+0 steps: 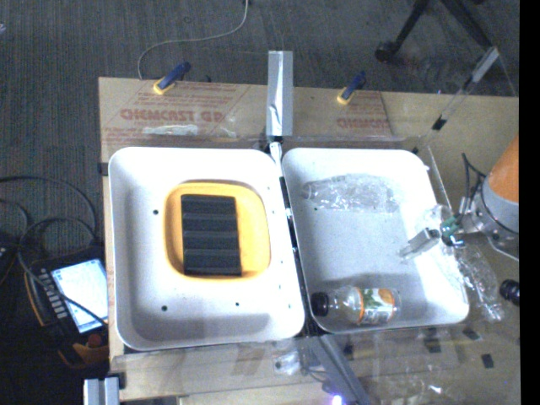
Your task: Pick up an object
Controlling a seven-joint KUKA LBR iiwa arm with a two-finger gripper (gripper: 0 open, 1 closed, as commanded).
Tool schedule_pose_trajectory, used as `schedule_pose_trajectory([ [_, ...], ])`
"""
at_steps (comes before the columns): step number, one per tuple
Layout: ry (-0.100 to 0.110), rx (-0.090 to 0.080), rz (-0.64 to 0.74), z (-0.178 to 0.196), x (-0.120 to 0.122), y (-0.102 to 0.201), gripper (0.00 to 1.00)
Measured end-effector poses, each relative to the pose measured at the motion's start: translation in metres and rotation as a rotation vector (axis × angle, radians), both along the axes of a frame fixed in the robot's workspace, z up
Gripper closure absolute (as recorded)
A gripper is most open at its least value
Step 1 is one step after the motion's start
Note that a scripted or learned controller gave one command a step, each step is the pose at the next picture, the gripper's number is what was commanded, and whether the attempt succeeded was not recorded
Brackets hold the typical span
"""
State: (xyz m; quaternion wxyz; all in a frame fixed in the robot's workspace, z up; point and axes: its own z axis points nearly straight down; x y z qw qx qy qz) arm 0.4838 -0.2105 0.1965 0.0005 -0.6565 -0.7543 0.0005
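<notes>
The likeliest thing to pick is the bottle (359,304) with the orange label, lying on its side along the near wall of the right bin (354,234). Its dark cap points left toward the bin's near-left corner, so its long axis runs left to right, roughly parallel with that near wall. A second candidate, a crumpled clear plastic bottle (350,192), lies toward the far side of the same bin, also stretched left to right.

The gripper (429,239) sits at the right edge of the right bin, about midway between near and far, reaching in from the right. Whether its jaws are wide or narrow I cannot tell; the metal parts there are small and glinting, and nothing is seen between them.

From the gripper, the labelled bottle lies to the left and nearer; the clear one lies to the left and farther. Both are well apart from it. To take the labelled bottle, the jaws would probably need to close across its width, near to far.

The left bin (135,251) holds a yellow tray (257,226) with a dark ribbed block (211,234) in it, farthest from the arm.
</notes>
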Motion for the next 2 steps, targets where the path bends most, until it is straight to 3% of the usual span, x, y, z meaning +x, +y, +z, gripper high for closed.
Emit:
schedule_pose_trajectory([
  [1, -0.010, -0.001, 0.126, -0.101, 0.003, 0.058, 0.00],
  [2, -0.001, 0.000, 0.026, -0.041, 0.013, 0.065, 0.00],
])
